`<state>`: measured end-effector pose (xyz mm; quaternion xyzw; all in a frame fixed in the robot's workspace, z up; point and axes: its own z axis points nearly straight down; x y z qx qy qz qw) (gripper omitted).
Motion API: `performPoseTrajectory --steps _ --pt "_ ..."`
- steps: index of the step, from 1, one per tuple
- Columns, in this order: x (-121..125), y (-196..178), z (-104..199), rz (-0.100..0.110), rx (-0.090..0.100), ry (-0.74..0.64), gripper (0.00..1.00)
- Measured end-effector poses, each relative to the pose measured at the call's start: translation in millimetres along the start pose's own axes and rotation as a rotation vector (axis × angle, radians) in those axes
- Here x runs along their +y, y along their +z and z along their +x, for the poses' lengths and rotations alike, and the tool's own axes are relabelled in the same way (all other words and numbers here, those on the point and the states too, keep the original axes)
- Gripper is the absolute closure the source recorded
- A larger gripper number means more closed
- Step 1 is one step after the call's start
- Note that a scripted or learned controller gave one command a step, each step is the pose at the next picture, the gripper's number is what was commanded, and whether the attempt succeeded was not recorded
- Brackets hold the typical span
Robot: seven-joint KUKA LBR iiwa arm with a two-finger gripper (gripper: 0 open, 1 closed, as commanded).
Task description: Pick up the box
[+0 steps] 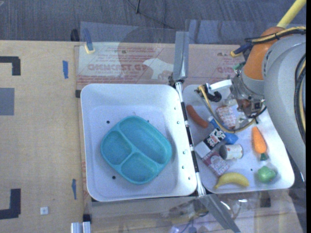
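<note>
A small box (224,115) with a pink and white print lies in the upper middle of the right bin (284,161). The gripper (239,109) hangs right over its right side, below the arm's orange band (254,64), and a yellow cable loops around the box. A second flat, grey and pink packet (214,162) lies lower in the same bin, left of the banana. The gripper's body hides its tips.
The right bin also holds a reddish sausage (197,115), a black-and-white item (213,139), a blue piece (229,138), a small can (233,152), a carrot (259,140), a banana (232,180) and a green pepper (266,174). A teal divided plate (136,149) lies in the left bin (97,101).
</note>
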<state>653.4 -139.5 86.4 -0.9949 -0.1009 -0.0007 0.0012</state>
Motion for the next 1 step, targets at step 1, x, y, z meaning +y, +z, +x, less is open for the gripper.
performPoseTrajectory --steps 1 --pt "-43.9 -162.1 -0.1 -0.001 0.0 -0.074 1.0"
